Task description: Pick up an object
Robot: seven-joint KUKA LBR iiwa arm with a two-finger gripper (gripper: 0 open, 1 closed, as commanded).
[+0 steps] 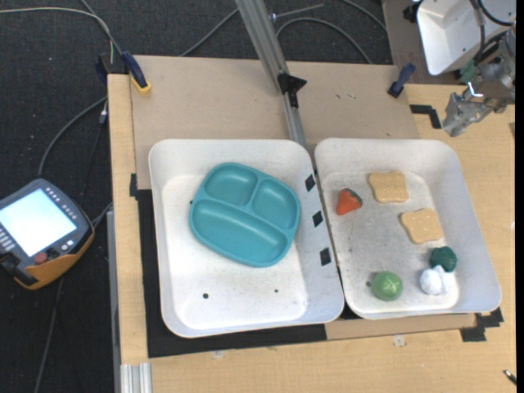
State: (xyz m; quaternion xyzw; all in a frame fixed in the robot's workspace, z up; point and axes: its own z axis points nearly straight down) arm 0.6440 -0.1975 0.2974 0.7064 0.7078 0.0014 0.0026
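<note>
The right bin (471,211) holds several small items: a red strawberry-like piece (349,202), two tan toast pieces (387,187) (422,225), a green ball (386,285), and a dark green and white piece (439,271). My gripper (460,115) hangs at the upper right, above the bench beyond the right bin's far corner, apart from all the items. Nothing shows between its fingers.
The left bin (176,301) holds a teal divided plate (245,213). A metal pole (270,39) slants down to the gap between the bins. A handheld pendant (37,232) lies off the bench at left. Blue clamps (135,72) (401,79) grip the board's back edge.
</note>
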